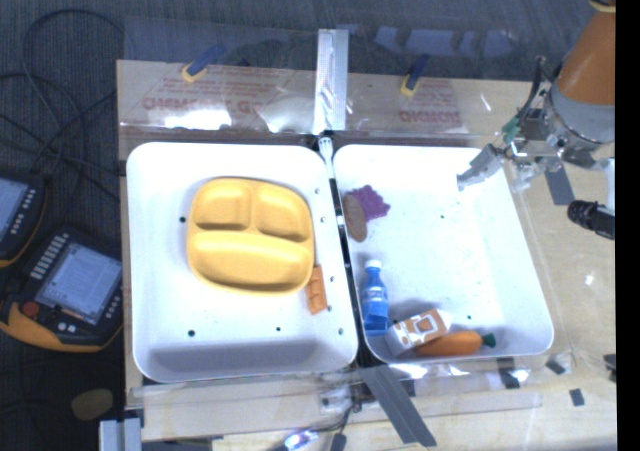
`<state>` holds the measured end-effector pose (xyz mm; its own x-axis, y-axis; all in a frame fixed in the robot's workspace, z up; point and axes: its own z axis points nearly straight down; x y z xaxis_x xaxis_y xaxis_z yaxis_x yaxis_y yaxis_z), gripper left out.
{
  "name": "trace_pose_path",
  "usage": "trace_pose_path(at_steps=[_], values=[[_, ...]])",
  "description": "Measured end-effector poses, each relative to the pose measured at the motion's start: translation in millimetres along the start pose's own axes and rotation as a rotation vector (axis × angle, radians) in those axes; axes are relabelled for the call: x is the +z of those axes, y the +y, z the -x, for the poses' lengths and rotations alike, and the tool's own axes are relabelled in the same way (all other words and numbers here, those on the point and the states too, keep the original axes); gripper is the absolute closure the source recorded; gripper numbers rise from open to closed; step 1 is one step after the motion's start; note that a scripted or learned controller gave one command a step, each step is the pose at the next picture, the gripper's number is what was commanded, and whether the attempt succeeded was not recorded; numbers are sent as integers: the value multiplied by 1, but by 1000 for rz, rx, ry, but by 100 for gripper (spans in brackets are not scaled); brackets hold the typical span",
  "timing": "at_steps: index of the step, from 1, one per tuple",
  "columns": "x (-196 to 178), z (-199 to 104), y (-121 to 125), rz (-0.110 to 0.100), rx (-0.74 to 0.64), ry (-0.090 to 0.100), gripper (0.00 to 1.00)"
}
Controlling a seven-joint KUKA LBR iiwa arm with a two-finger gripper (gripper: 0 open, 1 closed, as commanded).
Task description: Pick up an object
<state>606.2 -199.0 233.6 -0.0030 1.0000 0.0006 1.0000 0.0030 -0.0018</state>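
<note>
My gripper [500, 161] hangs over the upper right corner of the right bin [530, 269], near its rim, and nothing sits under it there. How it stands, wide or narrow, I cannot tell from this slant; I see nothing carried in it. Behind it, my wrist with the orange band [592, 54] rises at the right edge.

Everything I could take lies well apart from me. Along the bin's near wall lie a carrot [452, 343], a small orange-and-white carton [420, 327] touching it, and a blue bottle [374, 297] just beside them. Up by the divider sit a purple bunch of grapes [371, 203] and a brown oblong thing [354, 216] against it. In the left bin [160, 339] a yellow divided plate [250, 234] takes the middle, with a small orange piece [317, 291] at its lower right edge.

I judge this the approach step: no object chosen or reached yet. Next I need to travel down-left across the bin, settle above one item, and descend squarely on it.
</note>
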Motion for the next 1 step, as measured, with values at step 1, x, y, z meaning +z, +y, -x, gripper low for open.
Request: trace_pose_path(at_steps=[1], values=[[141,-69,-22,3,98,-1,0]])
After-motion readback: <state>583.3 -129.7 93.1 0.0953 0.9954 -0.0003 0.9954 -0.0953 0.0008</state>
